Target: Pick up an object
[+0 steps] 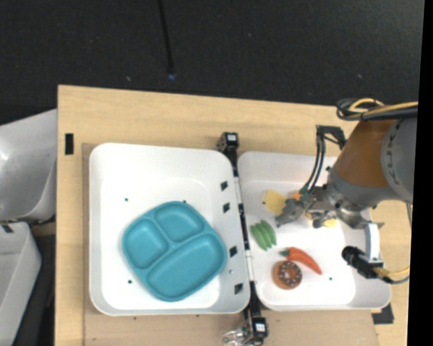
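The objects to pick lie in the right bin (340, 298): a yellow piece (274, 201) toward the far left part of that bin, a green ridged vegetable (263, 235) just nearer and close to the bin's left wall, an orange-red carrot-like piece (304, 259) to the right of the green one, and a round brown doughnut-like piece (288, 274) at the near side, just beside the carrot's lower end. The pincer (299, 210) hangs over the far half of the same bin, just right of the yellow piece and above the gap between it and the carrot; nothing shows between its fingers, and whether they are apart or together cannot be told (the grey metal parts blur into one another there). A second scrap of yellow (328, 223) peeks out beside the wrist. The arm (369, 158), grey with its orange band, comes in from the right over the bin's far right corner. The left bin (108, 170) holds a blue divided plate (173, 250), lying slantwise in its near middle. Both bins rest side by side on the pale wooden table (169, 115).
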### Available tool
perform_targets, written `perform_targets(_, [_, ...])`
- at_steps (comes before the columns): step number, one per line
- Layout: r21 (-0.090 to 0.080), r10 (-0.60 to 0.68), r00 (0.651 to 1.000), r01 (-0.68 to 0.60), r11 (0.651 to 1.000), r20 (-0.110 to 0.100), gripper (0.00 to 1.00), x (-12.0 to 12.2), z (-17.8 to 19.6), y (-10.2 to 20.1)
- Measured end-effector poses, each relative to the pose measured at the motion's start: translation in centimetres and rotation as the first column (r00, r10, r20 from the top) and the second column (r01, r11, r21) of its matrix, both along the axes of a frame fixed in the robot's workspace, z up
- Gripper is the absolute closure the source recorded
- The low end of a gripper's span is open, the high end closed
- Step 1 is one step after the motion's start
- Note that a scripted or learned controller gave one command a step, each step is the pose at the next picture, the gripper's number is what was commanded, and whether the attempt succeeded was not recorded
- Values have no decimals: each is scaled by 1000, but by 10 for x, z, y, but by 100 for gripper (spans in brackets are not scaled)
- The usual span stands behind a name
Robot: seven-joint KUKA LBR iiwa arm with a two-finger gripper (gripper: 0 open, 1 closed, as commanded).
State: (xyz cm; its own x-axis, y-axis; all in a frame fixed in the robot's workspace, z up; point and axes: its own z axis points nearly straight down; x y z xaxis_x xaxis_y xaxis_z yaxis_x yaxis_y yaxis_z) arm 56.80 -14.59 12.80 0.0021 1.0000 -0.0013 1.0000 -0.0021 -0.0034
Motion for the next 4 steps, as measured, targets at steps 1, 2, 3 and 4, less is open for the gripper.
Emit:
perform_targets(1, [0,-4,1000,4,1000,7,100,1,14,-1])
perform_targets(2, [-1,5,1000,-5,1000,10,100,12,66,3])
perform_targets(3, [-1,5,1000,-5,1000,11,100,16,129,-3])
perform_targets(4, [0,7,1000,-7,1000,6,100,16,148,-4])
